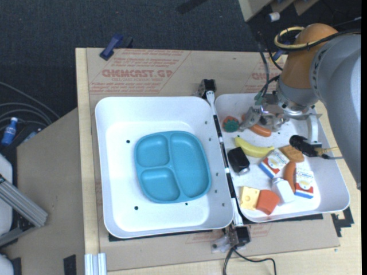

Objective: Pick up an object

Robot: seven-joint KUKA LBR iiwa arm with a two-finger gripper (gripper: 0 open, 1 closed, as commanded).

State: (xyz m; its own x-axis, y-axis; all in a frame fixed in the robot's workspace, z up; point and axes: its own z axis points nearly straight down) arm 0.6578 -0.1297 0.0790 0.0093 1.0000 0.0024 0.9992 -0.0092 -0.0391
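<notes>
The right bin point(335, 202) holds several small toy foods. At its far left lies a green and red piece point(230, 123), with an orange carrot-like piece point(261, 131) beside it. A yellow banana point(254, 149) and a black block point(238, 160) lie nearer the middle. Toward the front are a yellow cheese wedge point(249, 197), an orange block point(268, 201) and small cartons point(304, 183). My gripper point(261, 115) hangs low over the bin's far part, just above the orange carrot-like piece. Nothing can be seen lifted off the bin floor.
The left bin point(114, 153) bears a blue divided plate point(171, 166). A black clamp point(207, 87) sits at the far end of the seam between the bins. The grey arm with its orange band point(304, 56) covers the right bin's far right corner. A blue item point(111, 47) lies off the bench's far left corner.
</notes>
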